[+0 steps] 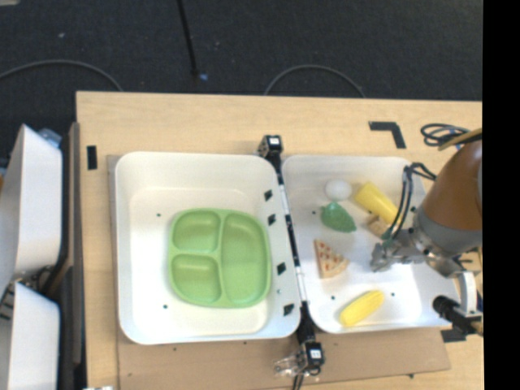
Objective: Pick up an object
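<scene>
Camera view from above, and the wooden worktop (187,120) takes up most of the scene, with dark floor beyond its far edge. Two shallow white bins sit on it side by side, touching along a clipped seam down the middle. The left bin (138,185) carries a green divided plate (219,257) with three compartments, lying flat near its centre. The right bin (313,177) is where the action is: the grey arm (453,201), orange band showing at the wrist, reaches in from the right and hangs over the bin's right half. Its tool (382,257) sits low above the bin floor, near the middle, and from this angle I cannot tell whether it is spread or pressed together; nothing is visibly between it.

Now the candidates for the pick, all in the right bin. A yellow block (376,200) lies tilted toward the far side, just beside the arm's cabling. A yellow corn cob (361,307) lies near the front edge, below the tool and apart from it. A green leaf-shaped piece (338,217) sits left of the block, and a pizza slice (329,259) lies left of the tool, near but not touching. A small white ball (337,189) rests just above the green piece.
</scene>
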Tool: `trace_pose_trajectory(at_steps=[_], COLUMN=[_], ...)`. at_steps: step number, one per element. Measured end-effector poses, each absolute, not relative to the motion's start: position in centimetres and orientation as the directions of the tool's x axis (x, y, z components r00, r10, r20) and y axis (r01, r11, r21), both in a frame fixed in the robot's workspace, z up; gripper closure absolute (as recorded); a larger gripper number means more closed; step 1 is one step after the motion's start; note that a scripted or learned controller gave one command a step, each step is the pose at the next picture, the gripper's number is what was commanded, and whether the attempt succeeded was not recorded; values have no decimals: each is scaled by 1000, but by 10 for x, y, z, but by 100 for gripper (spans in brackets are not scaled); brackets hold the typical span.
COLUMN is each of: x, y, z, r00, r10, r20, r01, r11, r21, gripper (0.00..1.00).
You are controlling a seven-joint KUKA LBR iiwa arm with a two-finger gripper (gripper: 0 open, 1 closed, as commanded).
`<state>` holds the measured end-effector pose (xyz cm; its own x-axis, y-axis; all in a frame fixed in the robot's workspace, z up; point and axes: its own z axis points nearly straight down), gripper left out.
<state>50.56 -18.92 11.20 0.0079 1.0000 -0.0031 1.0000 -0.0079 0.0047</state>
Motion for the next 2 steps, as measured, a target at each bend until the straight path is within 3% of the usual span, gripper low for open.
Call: trace_pose_trajectory(at_steps=[2], x=[515], y=[-204], z=[216], r00=[-3], r10=[1000], r20=[-4], r01=[1000], r11=[3], r21=[8], gripper=[100])
